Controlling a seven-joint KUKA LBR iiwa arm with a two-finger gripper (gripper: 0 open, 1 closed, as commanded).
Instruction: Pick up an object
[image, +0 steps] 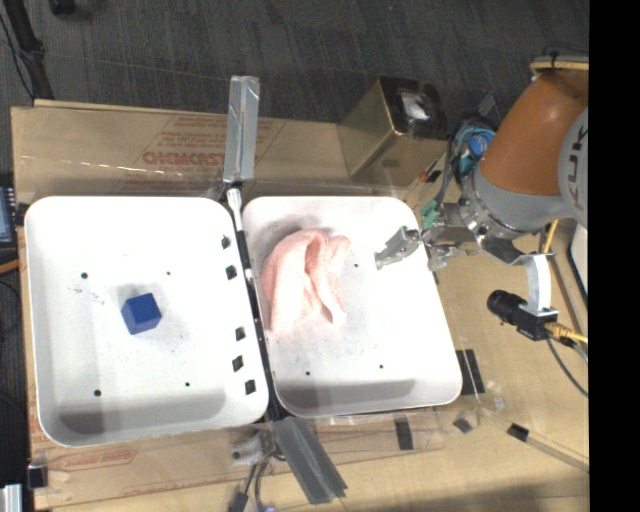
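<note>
The hand hangs over the right bin, just inside its right rim; how its tips stand I cannot tell. A crumpled pink cloth lies left of it, apart, nearer the divider. White floor lies open below. A blue cube sits in the left bin, well inside its walls.
</note>
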